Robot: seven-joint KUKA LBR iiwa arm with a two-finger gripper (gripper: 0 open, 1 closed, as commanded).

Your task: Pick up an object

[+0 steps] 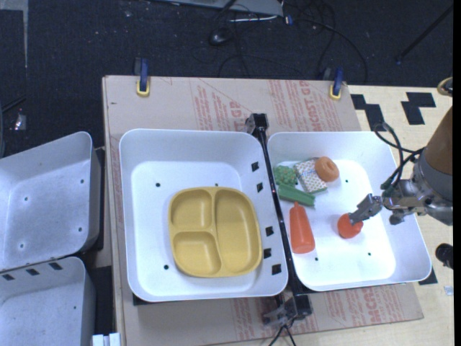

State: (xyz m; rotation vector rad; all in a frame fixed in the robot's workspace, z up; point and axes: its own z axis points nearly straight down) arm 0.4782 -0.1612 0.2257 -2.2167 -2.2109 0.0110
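Camera view
Arm: enters at the right edge of the frame, wrist over the right bin
Claw: dark fingers point left and down, tips touching the top of a red ball; whether they are open or closed, cannot tell
Red ball: lower right of centre, on the right bin's floor
Carrot: orange, lengthwise along that bin's left wall
Green piece: just above the carrot
Speckled block: beside the green piece
Orange ring: touching the block, upper part of the bin
Left bin: holds a yellow divided tray
Tabletop: brown board under both bins
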